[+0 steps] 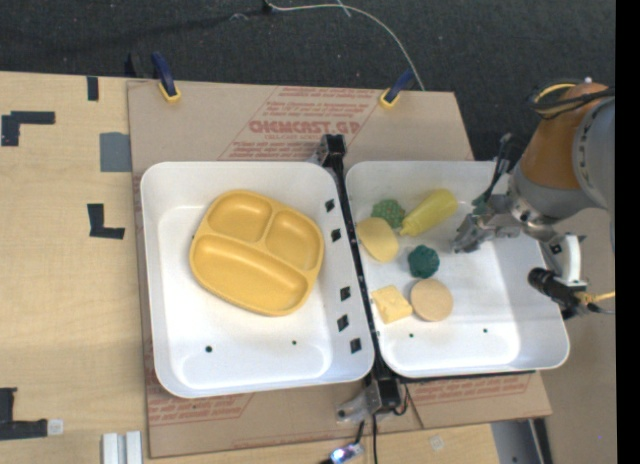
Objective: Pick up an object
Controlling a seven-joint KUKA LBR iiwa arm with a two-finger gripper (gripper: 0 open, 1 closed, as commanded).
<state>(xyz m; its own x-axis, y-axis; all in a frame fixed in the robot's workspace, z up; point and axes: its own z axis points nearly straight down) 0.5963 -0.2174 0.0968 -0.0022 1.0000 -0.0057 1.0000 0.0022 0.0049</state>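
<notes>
The right bin [500,352] holds several food-shaped pieces: a yellow corn-like piece [430,211], a green broccoli-like piece [389,214], a pale yellow rounded piece [379,240], a dark green piece [423,261], a tan round disc [432,301] and a yellow cheese-like wedge [391,305]. My gripper [470,236] hangs low over the right bin, just right of the corn-like piece and above the bin floor. Nothing shows between its fingers. The arm comes in from the right, with its orange band [556,147] above the wrist.
The left bin [165,352] holds a yellow divided plate [258,250]. A black divider [345,252] runs between the bins. Both bins rest on a cardboard sheet [290,117] held by blue-yellow clamps [165,77]. White bare floor lies in the right bin's front right part.
</notes>
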